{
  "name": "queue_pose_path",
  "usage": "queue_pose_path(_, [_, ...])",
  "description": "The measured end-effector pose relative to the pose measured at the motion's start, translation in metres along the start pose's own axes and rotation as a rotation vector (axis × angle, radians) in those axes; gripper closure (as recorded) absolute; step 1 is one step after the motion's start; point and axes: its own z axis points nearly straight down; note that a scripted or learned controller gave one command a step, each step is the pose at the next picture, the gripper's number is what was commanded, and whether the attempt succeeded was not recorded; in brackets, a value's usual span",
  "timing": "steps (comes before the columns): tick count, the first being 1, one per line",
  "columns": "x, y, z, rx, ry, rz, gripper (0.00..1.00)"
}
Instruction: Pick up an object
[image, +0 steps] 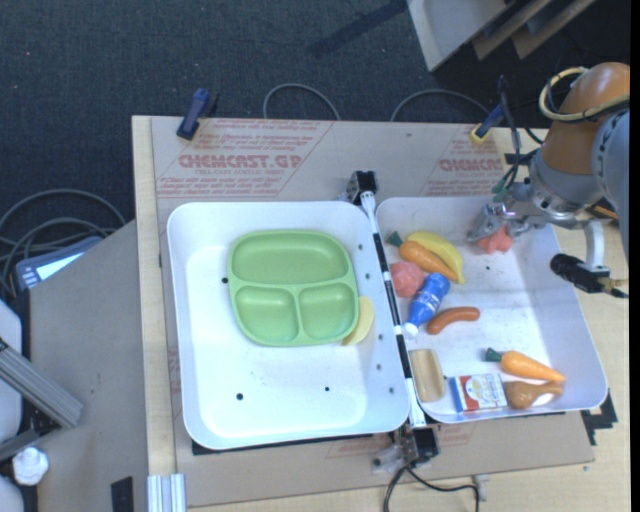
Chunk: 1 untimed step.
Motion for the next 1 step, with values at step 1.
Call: queue_pose_path(1, [0.0787,-0.0030,-0.0106,0.006,0.005,0.000,1.00])
